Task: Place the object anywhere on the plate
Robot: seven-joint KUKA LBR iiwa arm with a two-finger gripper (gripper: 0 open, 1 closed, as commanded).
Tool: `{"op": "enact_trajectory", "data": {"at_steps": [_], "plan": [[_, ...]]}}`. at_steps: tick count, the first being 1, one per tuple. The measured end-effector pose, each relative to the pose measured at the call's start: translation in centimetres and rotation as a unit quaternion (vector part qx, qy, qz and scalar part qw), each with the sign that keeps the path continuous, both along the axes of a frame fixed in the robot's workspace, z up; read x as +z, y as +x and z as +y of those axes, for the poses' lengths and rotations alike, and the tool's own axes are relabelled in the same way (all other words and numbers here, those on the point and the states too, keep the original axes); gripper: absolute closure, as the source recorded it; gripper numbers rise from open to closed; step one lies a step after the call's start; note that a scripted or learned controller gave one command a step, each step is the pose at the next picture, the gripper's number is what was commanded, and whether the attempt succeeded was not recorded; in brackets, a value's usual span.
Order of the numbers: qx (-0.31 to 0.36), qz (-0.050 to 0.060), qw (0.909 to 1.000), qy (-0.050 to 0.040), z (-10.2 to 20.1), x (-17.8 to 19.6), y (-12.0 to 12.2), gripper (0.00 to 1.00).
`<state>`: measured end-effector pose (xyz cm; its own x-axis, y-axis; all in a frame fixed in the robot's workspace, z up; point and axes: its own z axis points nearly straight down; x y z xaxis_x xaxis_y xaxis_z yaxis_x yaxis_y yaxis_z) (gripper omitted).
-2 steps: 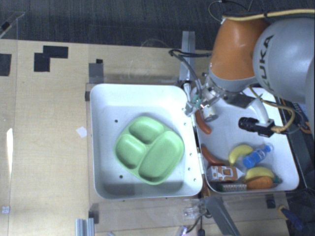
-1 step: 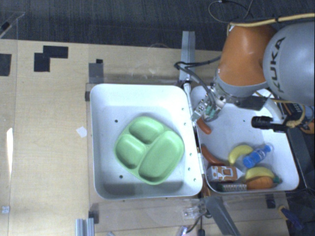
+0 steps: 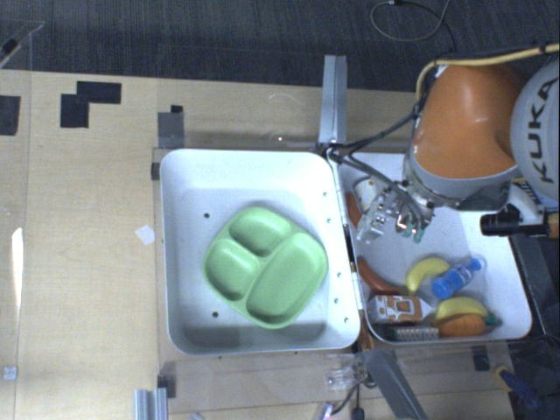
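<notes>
The green plate [image 3: 267, 265] sits bare in the left bin [image 3: 188, 191], centre of the frame. The gripper [image 3: 395, 219] hangs over the right bin [image 3: 512, 318], its state impossible to tell. The objects, banana [image 3: 426, 272] and bottle [image 3: 457, 278] among them, lie at lower right; placing appears not yet done.

one fixed camera above the bench, looking down at a slant, both white bins [image 3: 175, 234] in frame
</notes>
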<state>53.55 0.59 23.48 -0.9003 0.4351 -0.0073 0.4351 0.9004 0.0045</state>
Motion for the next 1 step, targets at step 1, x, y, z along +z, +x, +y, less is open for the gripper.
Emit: {"op": "enact_trajectory", "data": {"at_steps": [1], "plan": [[0.108,-0.001,0.9942,-0.0009,-1.32,0.21,7.29,1.00]]}}
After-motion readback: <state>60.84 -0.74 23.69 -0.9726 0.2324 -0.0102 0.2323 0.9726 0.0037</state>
